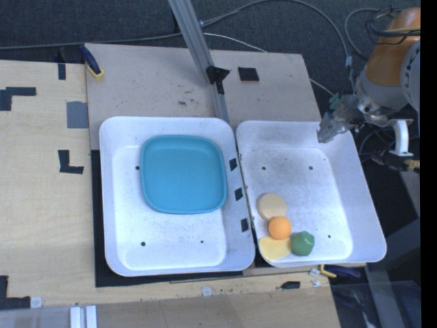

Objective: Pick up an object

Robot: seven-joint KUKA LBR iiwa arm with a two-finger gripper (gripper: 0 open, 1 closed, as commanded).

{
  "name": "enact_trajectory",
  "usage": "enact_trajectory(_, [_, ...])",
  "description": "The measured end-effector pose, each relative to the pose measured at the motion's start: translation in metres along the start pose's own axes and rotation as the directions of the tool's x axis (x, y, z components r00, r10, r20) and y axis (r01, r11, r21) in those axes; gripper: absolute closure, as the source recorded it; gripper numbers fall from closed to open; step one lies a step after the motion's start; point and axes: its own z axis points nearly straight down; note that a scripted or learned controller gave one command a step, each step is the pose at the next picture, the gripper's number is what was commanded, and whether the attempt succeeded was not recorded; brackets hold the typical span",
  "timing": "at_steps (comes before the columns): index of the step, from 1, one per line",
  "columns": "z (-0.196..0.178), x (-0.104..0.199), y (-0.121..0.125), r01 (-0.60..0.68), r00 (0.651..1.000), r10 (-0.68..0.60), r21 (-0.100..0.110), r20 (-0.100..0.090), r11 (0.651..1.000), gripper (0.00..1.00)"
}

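Note:
Near the front left corner of the right bin (341,183) lie several small objects: a pale beige round piece (272,204), an orange ball (279,227), a green ball (302,242) and a yellow piece (273,249). They touch one another in a cluster. My gripper (328,131) hangs over the bin's far right corner, well away from the cluster, with nothing visibly held. The grey arm with its orange band (392,46) reaches in from the right.
A blue square plate (183,173) lies in the left bin (119,203). A slanted metal bar (198,39) crosses the bench behind the bins. Cables loop at the back right.

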Motion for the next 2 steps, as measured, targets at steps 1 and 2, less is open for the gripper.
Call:
enact_trajectory(1, [-0.059, 0.005, -0.005, 0.000, 1.000, 0.000, -0.002, 0.001, 1.000, 1.00])
enact_trajectory(2, [-0.082, 0.006, -0.004, 0.000, 1.000, 0.000, 0.000, 0.000, 1.000, 1.00])
